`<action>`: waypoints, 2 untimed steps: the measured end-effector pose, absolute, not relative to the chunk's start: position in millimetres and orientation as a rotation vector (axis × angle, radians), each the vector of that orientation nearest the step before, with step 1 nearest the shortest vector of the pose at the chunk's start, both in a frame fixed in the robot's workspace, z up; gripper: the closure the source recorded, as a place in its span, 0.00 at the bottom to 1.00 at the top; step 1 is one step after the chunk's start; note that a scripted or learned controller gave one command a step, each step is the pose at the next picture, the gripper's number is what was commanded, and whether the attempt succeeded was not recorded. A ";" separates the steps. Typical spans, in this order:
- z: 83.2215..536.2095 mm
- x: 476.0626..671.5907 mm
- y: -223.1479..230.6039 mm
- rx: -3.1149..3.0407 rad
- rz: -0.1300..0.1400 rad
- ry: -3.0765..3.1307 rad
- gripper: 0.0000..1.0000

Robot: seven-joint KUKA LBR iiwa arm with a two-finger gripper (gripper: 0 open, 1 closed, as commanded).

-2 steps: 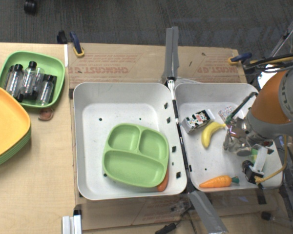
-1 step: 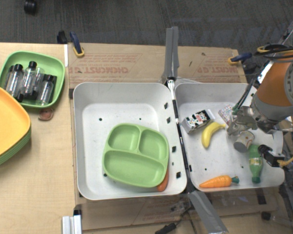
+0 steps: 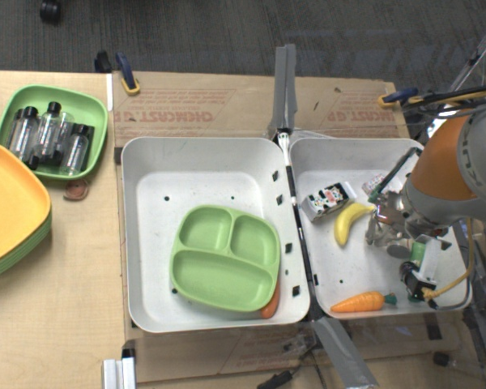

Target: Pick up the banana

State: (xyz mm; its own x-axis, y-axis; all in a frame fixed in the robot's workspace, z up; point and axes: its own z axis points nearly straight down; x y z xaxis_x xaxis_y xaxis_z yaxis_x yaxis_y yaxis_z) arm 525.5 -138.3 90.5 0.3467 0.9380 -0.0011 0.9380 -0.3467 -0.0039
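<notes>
the banana (image 3: pixel 349 220) lies in the right bin (image 3: pixel 324 275), just beside a small black and white box (image 3: pixel 327 199). the jaws (image 3: pixel 380 230) are near its right side; i cannot tell if they are released or clenched. a carrot (image 3: pixel 359 302) lies near the front wall. the left bin (image 3: pixel 150 241) has a green divided plate (image 3: pixel 225 258).

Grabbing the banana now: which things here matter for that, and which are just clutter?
For the job:
banana, in the right bin
gripper, beside the banana

Just lying about:
carrot
small printed box
green divided plate in the left bin
green tray of bottles
yellow plates
</notes>
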 end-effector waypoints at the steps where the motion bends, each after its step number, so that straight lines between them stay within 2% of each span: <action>1: 90.1 494.0 -93.2 -2.682 0.007 -1.629 1.00; 2: 100.0 496.4 -103.7 -2.879 0.009 -1.253 1.00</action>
State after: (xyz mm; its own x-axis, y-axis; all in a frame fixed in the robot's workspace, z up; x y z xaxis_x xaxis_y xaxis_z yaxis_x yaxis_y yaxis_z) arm 496.4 -103.7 100.0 0.6814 0.7319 -0.0042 0.7319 -0.6814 -0.0041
